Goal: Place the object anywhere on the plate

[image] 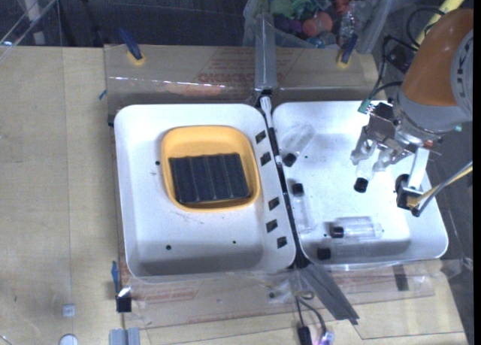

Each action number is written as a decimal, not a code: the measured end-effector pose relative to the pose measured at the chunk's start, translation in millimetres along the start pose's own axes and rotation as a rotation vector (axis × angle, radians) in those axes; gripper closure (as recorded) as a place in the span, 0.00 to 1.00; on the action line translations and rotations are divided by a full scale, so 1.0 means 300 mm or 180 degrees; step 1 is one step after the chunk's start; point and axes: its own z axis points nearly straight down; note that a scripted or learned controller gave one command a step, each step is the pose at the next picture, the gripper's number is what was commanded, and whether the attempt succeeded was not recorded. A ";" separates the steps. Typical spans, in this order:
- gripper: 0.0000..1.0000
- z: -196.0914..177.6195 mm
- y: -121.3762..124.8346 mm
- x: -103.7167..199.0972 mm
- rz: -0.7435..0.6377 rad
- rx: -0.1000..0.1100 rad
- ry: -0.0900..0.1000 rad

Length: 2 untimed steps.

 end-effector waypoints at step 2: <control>0.00 0.001 0.061 -0.213 -0.0919 -0.0002 0.0012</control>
